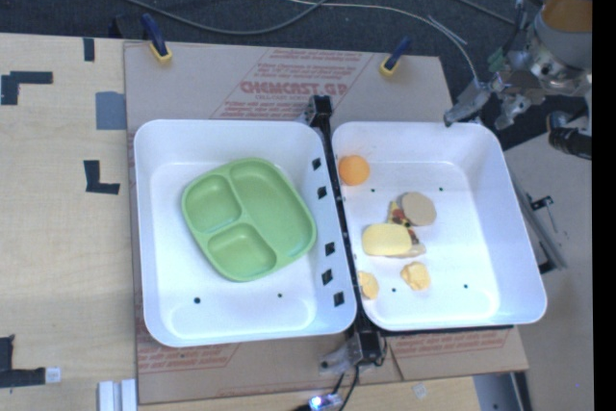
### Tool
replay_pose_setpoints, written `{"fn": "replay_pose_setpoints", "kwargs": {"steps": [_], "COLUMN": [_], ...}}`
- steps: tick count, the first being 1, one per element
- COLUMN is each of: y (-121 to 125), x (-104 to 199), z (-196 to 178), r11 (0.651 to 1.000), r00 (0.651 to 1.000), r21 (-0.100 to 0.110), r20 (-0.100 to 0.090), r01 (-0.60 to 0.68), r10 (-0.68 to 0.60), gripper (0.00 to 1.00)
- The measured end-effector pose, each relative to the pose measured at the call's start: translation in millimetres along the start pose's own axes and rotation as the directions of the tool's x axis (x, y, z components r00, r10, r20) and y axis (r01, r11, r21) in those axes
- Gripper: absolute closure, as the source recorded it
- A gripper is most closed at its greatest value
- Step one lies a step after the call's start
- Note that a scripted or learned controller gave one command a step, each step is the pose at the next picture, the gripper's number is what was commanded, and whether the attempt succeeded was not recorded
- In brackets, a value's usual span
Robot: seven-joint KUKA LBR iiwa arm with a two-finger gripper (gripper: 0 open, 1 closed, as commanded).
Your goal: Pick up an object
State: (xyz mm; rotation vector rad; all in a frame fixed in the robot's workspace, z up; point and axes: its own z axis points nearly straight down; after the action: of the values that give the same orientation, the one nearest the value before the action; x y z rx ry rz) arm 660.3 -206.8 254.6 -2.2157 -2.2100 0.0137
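gripper [478, 108] above right bin's [481, 146] far corner, fingers spread, holding nothing | orange ball [354, 170], yellow food pieces [388, 241] inside | green tray [248, 218] in left bin [154, 207]

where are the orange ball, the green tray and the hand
orange ball [354, 170], camera view, centre of the ball, near the right bin's top left corner
green tray [249, 218], camera view, ridge between its compartments, in the left bin
hand [484, 103], camera view, between its fingertips, above the right bin's top right corner

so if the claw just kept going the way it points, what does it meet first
Probably the far right corner of the right bin: the claw points down and left toward that rim. Depth is unclear, so it might pass over onto the bin's floor.
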Motion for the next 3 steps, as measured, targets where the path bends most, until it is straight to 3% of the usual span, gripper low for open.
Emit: {"fn": "replay_pose_setpoints", "kwargs": {"steps": [1, 3], "y": [2.2, -10.5], "x": [1.0, 5.7], "z": [-9.6, 101.0], "r11": [1.000, 1.000], "r00": [1.000, 1.000], "r21": [-0.014, -0.009], "r20": [0.003, 0.003], "r01": [0.004, 0.004], "r10": [-0.004, -0.004], "gripper": [0.00, 0.00]}}
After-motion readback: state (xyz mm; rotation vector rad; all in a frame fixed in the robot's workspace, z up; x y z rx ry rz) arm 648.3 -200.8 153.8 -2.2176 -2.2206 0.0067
